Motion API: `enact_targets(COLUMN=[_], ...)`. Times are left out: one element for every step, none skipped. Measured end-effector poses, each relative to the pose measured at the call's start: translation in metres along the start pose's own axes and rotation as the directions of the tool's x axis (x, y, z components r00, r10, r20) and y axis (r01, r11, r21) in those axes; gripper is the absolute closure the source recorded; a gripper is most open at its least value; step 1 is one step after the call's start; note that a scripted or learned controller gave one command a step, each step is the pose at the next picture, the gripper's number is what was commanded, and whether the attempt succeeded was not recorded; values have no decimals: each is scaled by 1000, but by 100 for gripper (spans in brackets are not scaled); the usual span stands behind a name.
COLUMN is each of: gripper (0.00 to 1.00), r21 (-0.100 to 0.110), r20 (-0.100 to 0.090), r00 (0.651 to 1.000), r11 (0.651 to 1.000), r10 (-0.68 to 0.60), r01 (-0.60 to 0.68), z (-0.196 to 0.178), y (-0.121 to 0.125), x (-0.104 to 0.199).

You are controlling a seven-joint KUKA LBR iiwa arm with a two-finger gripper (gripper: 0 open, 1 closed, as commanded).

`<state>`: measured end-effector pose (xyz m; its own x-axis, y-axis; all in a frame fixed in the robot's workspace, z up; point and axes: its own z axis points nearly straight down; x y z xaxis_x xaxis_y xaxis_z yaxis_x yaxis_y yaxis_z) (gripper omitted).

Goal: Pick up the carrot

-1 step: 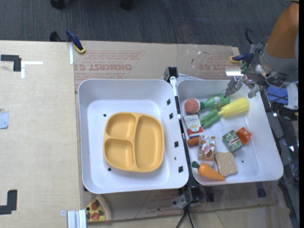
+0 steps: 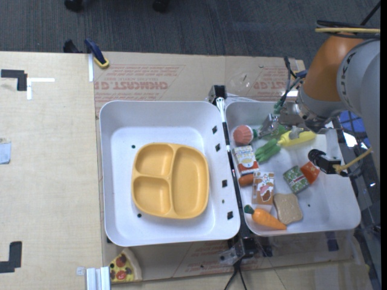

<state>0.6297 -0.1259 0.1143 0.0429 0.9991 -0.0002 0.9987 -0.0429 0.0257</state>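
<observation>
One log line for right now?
end effector: over right white bin, far end | orange toy carrot: near end, ungrasped | phase: approach

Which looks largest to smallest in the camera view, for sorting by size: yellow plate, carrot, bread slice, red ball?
1. Yellow plate, by far the largest.
2. Carrot and bread slice look much alike; too close to rank.
3. Red ball, smallest.

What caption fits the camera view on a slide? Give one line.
Arm's gripper sits over the right bin's far end, away from the carrot at its near edge; a yellow divided plate lies in the left bin.
</observation>
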Motion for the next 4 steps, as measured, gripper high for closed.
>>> enact_targets(gripper=[0,0,0,0], r21=[24,26,26,3], r20=[-1,-7,-8,-10], r00=[997,960,948,893], r11=[996,960,948,893], r10=[-81,-280,-318,-449], r01=[81,280,318,449], z=[-78,-79,-87,2], y=[-16,-54,-83,-145], x=[64,130,202,237])
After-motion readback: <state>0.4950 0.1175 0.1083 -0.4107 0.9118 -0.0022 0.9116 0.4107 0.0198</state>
